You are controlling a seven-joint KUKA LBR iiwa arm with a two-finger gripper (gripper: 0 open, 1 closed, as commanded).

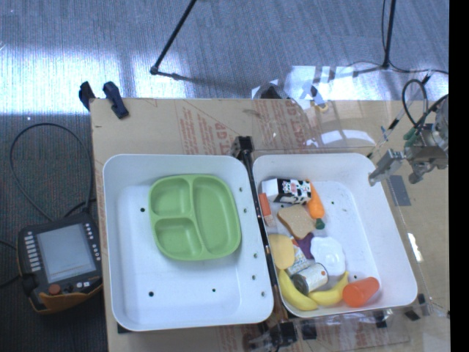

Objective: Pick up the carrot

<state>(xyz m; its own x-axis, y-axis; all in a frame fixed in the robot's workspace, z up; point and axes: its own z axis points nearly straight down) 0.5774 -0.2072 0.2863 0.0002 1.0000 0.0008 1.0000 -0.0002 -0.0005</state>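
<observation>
Hanging at the right edge, the claw (pixel 423 155) is too blurred to judge; the carrot (pixel 316 208) lies half-hidden by the milk carton (pixel 292 190).

A robot test lab, not a home or kitchen.

Two shallow white plastic bins (pixel 128 196) sit side by side on a brown cardboard-covered bench (pixel 190 123), the lab's landmark. Left of the bench, on the dark floor, lies a grey handheld control pendant with a screen (pixel 62 259) and its black cable (pixel 44 141). Beyond the bench, thin black stand legs (pixel 179 31) cross grey carpet. Blue clamps (pixel 110 97) grip the bench's far left corner. Toy food, not real, fills the right bin.
</observation>
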